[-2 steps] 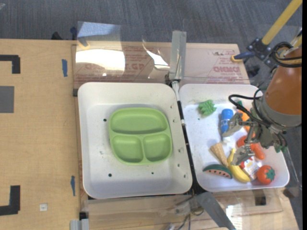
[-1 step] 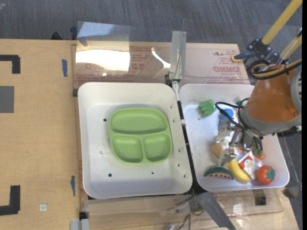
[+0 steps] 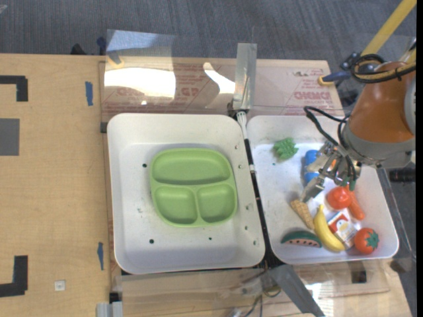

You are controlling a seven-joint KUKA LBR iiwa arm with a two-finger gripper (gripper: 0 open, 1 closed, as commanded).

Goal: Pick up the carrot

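Note:
The carrot (image 3: 357, 209) is a short orange piece lying in the right bin (image 3: 390, 249), near its right wall and beside a round red fruit (image 3: 339, 197). My gripper (image 3: 328, 185) hangs over the middle of that bin, just left of and above the carrot. It is open, with one silver finger (image 3: 312, 191) slanting down to the left. Nothing sits between the fingers. The carrot's upper end lies close under the gripper's right side.
Around the carrot lie a banana (image 3: 327, 228), a watermelon slice (image 3: 301, 239), a tan cone (image 3: 302, 210), a red tomato (image 3: 365, 240), a small white-and-red box (image 3: 342, 224), a blue piece (image 3: 309, 167) and broccoli (image 3: 285, 148). The left bin (image 3: 125, 177) holds a green divided plate (image 3: 193, 185).

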